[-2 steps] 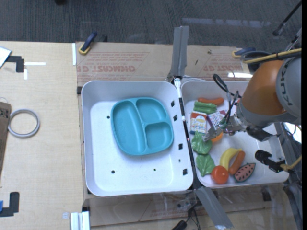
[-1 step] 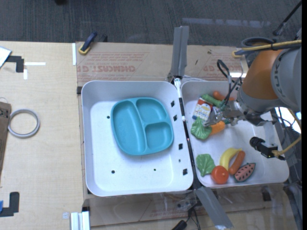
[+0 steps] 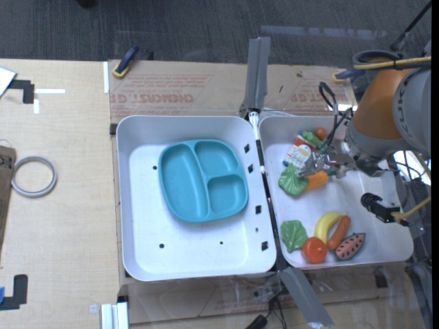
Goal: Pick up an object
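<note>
My gripper (image 3: 321, 164) is low in the right bin (image 3: 384, 252), reaching in from the right beneath the orange wrist band. It sits right over a small orange carrot-like piece (image 3: 317, 179). A green leafy toy (image 3: 293, 182) lies just left of it, and a white packet (image 3: 298, 154) is above-left. A red and green piece (image 3: 314, 136) lies behind that. At the bin's front lie a green leaf (image 3: 293, 234), a red tomato (image 3: 315, 250), a yellow banana (image 3: 327, 223), a reddish sausage (image 3: 339, 231) and a watermelon slice (image 3: 348, 245).
The left bin (image 3: 137, 252) holds a blue divided plate (image 3: 204, 179). A grey divider post (image 3: 257, 74) stands behind the bins' shared wall. A roll of tape (image 3: 31, 176) lies on the bench at far left. Cables and a black fitting (image 3: 374, 204) hang by the arm.
</note>
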You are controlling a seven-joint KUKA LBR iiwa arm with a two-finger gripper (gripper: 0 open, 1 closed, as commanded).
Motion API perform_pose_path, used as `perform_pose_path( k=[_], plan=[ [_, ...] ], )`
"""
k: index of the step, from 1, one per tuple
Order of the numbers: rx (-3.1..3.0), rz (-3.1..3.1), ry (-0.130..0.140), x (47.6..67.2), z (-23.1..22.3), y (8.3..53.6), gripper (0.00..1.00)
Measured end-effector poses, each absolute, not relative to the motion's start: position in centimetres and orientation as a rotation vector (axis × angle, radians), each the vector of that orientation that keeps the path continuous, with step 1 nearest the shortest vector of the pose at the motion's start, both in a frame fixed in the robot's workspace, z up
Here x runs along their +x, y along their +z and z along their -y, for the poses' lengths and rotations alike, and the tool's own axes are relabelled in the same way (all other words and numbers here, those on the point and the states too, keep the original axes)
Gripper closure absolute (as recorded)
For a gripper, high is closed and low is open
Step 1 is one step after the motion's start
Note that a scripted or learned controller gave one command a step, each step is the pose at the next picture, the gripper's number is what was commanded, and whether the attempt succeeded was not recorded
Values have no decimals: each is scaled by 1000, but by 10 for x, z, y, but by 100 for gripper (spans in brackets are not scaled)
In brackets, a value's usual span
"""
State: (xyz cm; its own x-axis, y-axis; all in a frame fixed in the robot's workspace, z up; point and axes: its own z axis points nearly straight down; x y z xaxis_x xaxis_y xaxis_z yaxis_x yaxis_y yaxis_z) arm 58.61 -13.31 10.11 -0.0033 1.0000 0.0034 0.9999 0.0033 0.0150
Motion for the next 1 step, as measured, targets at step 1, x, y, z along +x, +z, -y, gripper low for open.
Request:
perform_pose_path(
  k=[1],
  plan=[
    [2205, -2219, 18, 587, 134, 110, 100]
  ],
)
